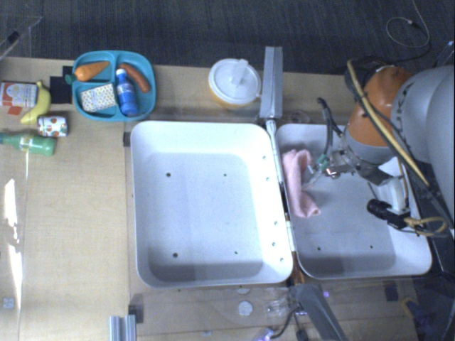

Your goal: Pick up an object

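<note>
Here, gripper [318, 168]: centre-right of frame, over right bin [370, 258], beside pink cloth [298, 183]; whether its fingers are apart or together cannot be told. Cloth: crumpled along the bin's left wall. Left bin [206, 261]: centre. Blue divided tray [114, 84]: upper left.

Floor: dark grey carpet [213, 13] along the top of the view.
Bench: pale wood-grain top [64, 247], glare patch at left.
Divider: grey metal bar [271, 84] upright between the bins.
</note>
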Robot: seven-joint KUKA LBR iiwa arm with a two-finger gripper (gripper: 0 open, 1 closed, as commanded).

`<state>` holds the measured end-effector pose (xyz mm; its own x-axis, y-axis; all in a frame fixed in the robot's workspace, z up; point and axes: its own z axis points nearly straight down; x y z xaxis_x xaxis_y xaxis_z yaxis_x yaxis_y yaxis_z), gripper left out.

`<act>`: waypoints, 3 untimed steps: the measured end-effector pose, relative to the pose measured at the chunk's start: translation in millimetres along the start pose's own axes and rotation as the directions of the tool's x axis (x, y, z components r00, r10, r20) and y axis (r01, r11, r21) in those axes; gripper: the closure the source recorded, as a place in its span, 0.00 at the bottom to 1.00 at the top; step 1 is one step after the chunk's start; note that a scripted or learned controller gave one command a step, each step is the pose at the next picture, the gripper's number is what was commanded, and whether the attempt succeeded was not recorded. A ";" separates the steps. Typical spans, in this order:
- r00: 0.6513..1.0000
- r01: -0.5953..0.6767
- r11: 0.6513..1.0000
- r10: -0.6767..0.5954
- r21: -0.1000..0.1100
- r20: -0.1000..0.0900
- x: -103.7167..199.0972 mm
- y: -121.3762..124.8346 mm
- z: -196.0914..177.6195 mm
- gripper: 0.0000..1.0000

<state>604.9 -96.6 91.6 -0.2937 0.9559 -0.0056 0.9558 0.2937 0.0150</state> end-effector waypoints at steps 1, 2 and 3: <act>0.985 0.174 0.985 -0.174 0.007 -0.003 -38.9 53.0 -21.1 0.00; 0.963 0.269 0.963 -0.268 -0.002 0.005 -3.3 29.9 -1.2 0.00; 0.970 0.244 0.970 -0.244 -0.003 0.002 5.0 -38.1 -2.1 0.00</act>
<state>567.0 -103.1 93.1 -0.5177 0.8555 -0.0116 0.8553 0.5178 0.0157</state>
